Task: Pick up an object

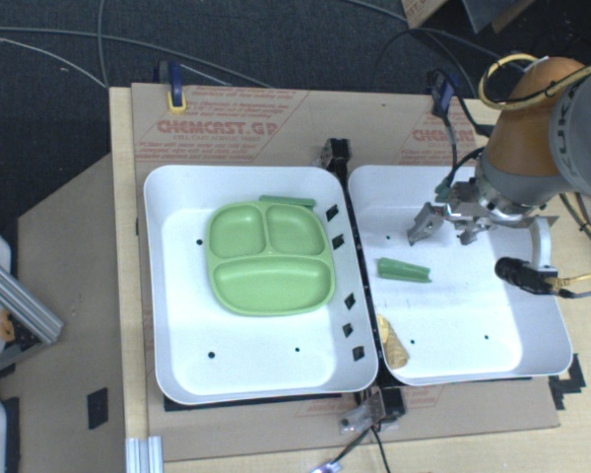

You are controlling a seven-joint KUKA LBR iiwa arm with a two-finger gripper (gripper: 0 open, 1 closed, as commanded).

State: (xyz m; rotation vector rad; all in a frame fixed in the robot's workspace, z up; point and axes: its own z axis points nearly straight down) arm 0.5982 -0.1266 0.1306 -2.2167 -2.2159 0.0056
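Green bar (404,271), flat, short and smooth like plastic, lies near the middle of the right bin (532,348), touching nothing. At about one o'clock from it hangs the gripper (443,223), its metal fingers spread apart and gripping nothing. At six o'clock, against the bin's left wall, sits a tan, crumpled-looking scrap (393,343), perhaps paper. The left bin (177,343) holds a glossy green three-compartment plate (270,260), with a dark green strip (288,202) at its twelve o'clock edge.
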